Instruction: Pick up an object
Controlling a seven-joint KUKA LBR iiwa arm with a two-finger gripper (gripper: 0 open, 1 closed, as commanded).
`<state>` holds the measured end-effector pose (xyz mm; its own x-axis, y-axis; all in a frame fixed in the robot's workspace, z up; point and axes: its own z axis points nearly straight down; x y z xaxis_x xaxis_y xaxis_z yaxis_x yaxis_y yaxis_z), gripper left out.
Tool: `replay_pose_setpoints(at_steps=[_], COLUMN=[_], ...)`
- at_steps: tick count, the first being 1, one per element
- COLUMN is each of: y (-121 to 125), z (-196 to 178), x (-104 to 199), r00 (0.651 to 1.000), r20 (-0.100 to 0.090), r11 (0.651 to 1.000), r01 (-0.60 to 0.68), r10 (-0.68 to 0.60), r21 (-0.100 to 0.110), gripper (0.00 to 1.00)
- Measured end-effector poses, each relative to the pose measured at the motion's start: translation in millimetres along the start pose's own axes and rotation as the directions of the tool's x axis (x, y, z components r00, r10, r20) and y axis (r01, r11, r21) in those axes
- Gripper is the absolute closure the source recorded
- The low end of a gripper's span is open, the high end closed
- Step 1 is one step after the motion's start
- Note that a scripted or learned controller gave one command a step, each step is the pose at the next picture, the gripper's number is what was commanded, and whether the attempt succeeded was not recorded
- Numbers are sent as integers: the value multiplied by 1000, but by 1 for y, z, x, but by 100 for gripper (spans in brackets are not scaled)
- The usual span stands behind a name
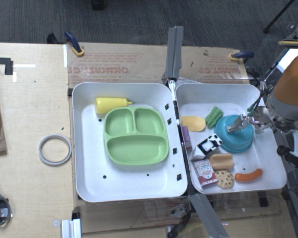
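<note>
Blue bowl (234,134) sits near the right bin's (268,182) far right corner, round, so no long axis. Directly over its rim hovers the gripper (237,125), pointing toward the left bin (84,148); whether it grips the bowl I cannot tell. An orange sausage (248,175) lies lengthwise along the near edge.
</note>
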<state>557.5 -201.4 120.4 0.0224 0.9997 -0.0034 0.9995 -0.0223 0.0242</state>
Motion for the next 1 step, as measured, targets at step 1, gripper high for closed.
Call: replay_pose_setpoints(at_steps=[1], y=[28], z=[7], x=[-14], r00=[990], r20=[-5], r11=[990], r01=[138], r10=[-138], r21=[-11], gripper=[0])
